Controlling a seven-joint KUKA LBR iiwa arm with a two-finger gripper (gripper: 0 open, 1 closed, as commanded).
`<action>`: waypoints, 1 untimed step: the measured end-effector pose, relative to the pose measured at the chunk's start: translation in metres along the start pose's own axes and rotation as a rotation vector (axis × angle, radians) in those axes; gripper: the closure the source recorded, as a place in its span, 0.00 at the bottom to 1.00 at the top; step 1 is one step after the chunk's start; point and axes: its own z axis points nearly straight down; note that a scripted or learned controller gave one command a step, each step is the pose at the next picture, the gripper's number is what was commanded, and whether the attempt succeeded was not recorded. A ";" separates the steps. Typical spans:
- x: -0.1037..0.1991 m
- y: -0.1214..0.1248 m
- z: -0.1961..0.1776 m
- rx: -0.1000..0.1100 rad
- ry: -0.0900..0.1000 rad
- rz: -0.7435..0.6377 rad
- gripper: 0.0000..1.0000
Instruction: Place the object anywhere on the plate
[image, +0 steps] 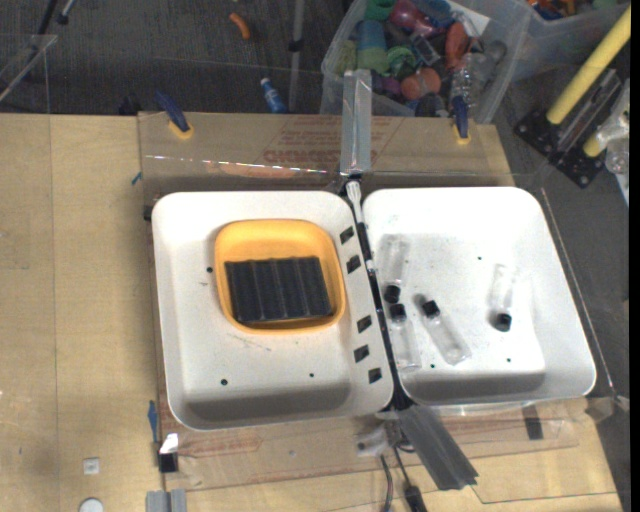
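A pale wooden bench (70, 300) carries two shallow white bins; a clear tub of bright toys (425, 45) stands behind. The left bin (190, 370) holds an orange squarish plate (228, 243) bearing a black ribbed slab (278, 288), while the right bin (520, 350) holds clear black-capped tubes (498, 298). The claw's state cannot be told.

Loads of open room straight above the orange plate (279, 240) in the left bin (190, 330), only that dark ribbed block (277, 290) sitting on it, while right of the plate the divider (372, 300) and some clear tubes (440, 325) clutter things.
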 end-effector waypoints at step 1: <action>0.001 0.003 0.000 -0.003 0.000 -0.382 1.00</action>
